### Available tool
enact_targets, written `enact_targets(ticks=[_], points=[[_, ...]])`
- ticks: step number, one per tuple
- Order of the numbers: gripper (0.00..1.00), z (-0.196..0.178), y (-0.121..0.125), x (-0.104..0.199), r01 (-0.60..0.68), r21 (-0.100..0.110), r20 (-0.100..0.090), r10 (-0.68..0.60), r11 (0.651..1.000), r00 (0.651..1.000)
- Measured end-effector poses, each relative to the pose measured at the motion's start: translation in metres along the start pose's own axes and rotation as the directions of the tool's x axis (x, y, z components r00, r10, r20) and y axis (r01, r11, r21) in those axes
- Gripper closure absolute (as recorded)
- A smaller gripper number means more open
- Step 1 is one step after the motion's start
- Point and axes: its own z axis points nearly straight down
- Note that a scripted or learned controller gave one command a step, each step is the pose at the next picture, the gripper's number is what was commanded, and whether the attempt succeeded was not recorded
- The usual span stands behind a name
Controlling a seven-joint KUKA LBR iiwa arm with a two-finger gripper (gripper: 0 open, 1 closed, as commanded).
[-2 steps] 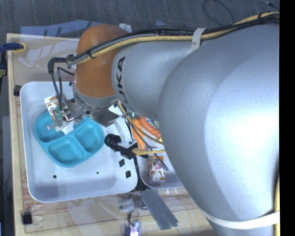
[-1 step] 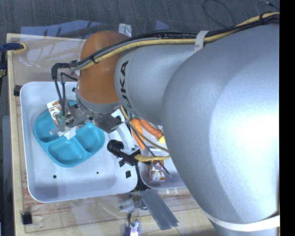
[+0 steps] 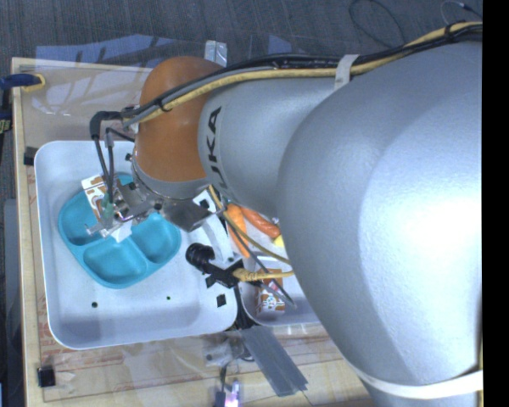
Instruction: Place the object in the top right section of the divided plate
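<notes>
In the camera view, a blue plastic divided plate (image 3: 119,240) is seen lying in the left shallow white bin (image 3: 68,312), toward that bin's upper left, with three rounded sections showing beneath the arm. The grey arm with the orange band (image 3: 174,125) is reached across from the right and covers much of both bins, and its gripper (image 3: 112,212) is set low over the upper part of the plate. A small boxy object with white and brown printed faces (image 3: 97,195) is seen at the plate's upper edge, just beside or touching the gripper's tip; whether it is pinched there or merely resting on the plate cannot be told, and whether the fingers are spread or pressed together cannot be told either, since they are hidden under the wrist and its cables. The step in hand is judged to be the setting-down of the object into the top right section. For that to be done well, the object should be brought squarely over the hollow of the intended section, clear of the raised dividers, and lowered until it is borne by the plate floor before any release; a release on a ridge would probably let it tip into a neighbouring section. The right bin (image 3: 248,312) holds an orange carrot-shaped item (image 3: 253,220) and a small printed packet (image 3: 271,299), which are best left undisturbed as the arm is withdrawn.
</notes>
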Motion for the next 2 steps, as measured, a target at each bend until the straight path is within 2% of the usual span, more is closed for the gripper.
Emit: enact_targets(ticks=[1,2], points=[[1.00,-0.0026,0.0055,-0.0069,-0.037,-0.004,0.001,0.037,0.999,0.999],[0.00,-0.0027,0.0055,-0.0070,-0.038,-0.004,0.001,0.038,0.999,0.999]])
